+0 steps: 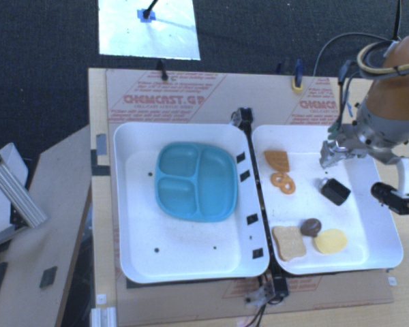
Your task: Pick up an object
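Nearest to the camera, along the front wall of the right bin (368,261), three things lie in a row: a slice of toast (288,242), a small brown round piece (311,227) touching its upper corner, and a yellow round piece (330,241) just beside that one. They are close to the front rim, so there is little room on that side. Further back, a black block (335,191) lies alone in the middle of the bin, with bare white floor around it. Near the divider between the bins are an orange pretzel (283,182) and, behind it, an orange wedge (277,160). The left bin (133,251) holds a blue divided plate (195,182), with wide free floor in front of it. The tool (332,152) hangs over the back part of the right bin, behind the black block and apart from it. Whether it is open or closed, I cannot tell. The bench (191,94) continues behind the bins.
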`<act>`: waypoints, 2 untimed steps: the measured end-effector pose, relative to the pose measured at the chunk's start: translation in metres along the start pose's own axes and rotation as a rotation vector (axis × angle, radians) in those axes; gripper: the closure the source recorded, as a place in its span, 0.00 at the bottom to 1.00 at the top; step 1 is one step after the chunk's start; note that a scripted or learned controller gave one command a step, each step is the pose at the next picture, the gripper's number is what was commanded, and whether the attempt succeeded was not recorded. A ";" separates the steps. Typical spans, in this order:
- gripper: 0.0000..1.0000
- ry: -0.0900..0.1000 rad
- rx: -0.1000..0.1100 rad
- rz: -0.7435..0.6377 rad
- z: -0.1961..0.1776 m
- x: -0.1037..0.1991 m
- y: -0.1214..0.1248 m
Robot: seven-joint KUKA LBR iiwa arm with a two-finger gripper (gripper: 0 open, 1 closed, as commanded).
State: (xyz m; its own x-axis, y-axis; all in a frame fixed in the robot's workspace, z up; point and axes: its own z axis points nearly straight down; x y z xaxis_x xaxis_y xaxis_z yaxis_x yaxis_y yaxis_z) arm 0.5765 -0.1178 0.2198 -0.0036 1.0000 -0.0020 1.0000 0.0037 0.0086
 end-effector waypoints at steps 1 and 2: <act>1.00 0.002 0.005 0.000 -0.016 0.000 0.001; 1.00 0.004 0.007 -0.006 -0.005 0.057 0.007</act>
State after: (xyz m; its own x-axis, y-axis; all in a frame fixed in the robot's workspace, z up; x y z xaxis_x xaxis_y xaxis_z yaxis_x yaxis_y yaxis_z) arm 0.5834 -0.0603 0.2250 -0.0101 0.9999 0.0020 0.9999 0.0101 0.0020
